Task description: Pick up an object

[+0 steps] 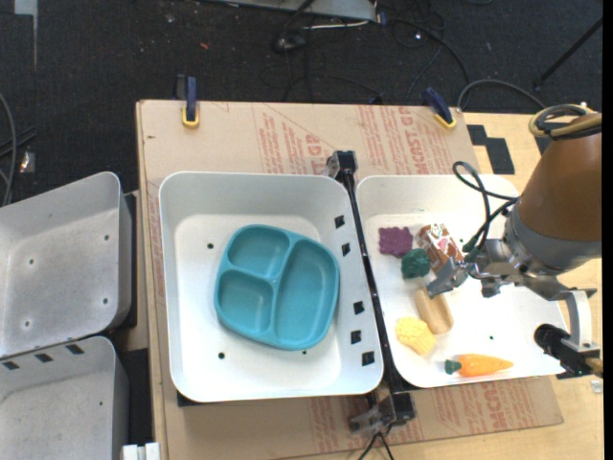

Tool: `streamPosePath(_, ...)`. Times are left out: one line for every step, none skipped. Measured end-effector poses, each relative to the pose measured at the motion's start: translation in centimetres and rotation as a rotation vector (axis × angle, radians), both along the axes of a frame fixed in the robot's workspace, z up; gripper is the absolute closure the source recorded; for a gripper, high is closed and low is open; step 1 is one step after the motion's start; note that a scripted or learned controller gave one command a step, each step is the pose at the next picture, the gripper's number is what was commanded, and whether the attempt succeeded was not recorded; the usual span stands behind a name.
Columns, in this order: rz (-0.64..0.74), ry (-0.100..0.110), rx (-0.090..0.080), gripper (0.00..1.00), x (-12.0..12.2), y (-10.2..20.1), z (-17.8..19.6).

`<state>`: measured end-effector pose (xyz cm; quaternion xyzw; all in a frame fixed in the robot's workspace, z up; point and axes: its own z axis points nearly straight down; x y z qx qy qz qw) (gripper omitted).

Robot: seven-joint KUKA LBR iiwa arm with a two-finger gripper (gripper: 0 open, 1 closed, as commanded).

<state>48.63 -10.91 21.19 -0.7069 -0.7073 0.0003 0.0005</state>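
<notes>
The arm (560, 204) reached in from the right over the right bin (479, 192), its orange band sitting above the grey wrist. The gripper (450, 278) hung low over the middle of that bin, just beside a cluster of toy food, but whether it was open or closed could not be told from this view, and nothing could be seen held in it.

The right bin carried all the small objects. A purple toy piece (394, 241) lay toward the bin's left wall, nearer the far edge. Just beside it, a dark green toy piece (416, 264) sat touching or nearly touching a red-and-white packet-like item (440, 241). Below the gripper, a tan bread-roll-shaped toy (433, 310) lay at a slant, and a yellow corn-like toy (414, 334) rested just beside its near end. A toy carrot (479, 363), orange with a green tip, lay along the near edge of the bin, well apart from the cluster.

The left bin (182, 257) carried a teal divided plate (278, 286) with three compartments, set about in the middle of the bin's floor. Both bins stood side by side on a cardboard sheet (278, 132), which was clamped at its far edge by a yellow clamp (191, 103) near the far left corner and another clamp (440, 109) near the far right corner.
</notes>
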Motion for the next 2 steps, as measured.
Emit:
streamPosePath(-0.001,0.004,0.001,0.0,-0.3,0.7,-4.5)
streamPosePath(-0.002,0.004,0.001,0.0,-0.4,0.6,-8.8)
